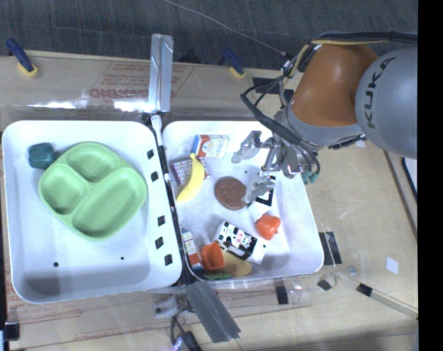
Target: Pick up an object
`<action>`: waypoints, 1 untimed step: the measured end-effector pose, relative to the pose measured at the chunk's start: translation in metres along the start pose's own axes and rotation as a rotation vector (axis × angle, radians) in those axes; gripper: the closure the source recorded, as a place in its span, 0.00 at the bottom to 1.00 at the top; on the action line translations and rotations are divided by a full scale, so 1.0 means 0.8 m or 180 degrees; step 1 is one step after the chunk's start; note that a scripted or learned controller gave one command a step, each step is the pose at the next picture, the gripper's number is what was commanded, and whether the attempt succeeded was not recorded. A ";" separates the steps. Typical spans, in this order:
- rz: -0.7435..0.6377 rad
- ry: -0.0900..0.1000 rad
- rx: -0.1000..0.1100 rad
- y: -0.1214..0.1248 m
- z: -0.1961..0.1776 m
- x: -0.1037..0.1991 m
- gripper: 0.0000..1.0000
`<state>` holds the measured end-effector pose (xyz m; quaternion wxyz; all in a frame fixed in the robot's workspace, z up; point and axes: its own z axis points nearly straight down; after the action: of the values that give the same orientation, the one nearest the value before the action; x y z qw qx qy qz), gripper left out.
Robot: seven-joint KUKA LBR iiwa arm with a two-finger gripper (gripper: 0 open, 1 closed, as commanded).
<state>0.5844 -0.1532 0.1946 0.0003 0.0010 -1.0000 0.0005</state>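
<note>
The right bin [309, 232] holds several small objects: a yellow banana [192, 181], a brown round disc [230, 193], an orange-red piece [267, 226], a black-and-white patterned box [238, 240], an orange cup [213, 257] and a small carton [211, 145]. My gripper [257, 164] hangs over the bin's upper right part, just above and right of the brown disc. Its two silver fingers stand apart, open, with nothing between them. A small black item [263, 196] lies just below the fingers.
The left bin [17, 269] holds a green divided plate [93, 189] and a teal object [41, 154] in its far left corner. A metal divider clamp [161, 72] stands between the bins. The grey and orange arm [338, 93] covers the bench right of the bins.
</note>
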 end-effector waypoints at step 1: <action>0.0001 -0.0039 0.0002 0.067 0.120 -0.013 0.00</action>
<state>0.5944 -0.0999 0.0985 -0.0059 0.0008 -1.0000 0.0008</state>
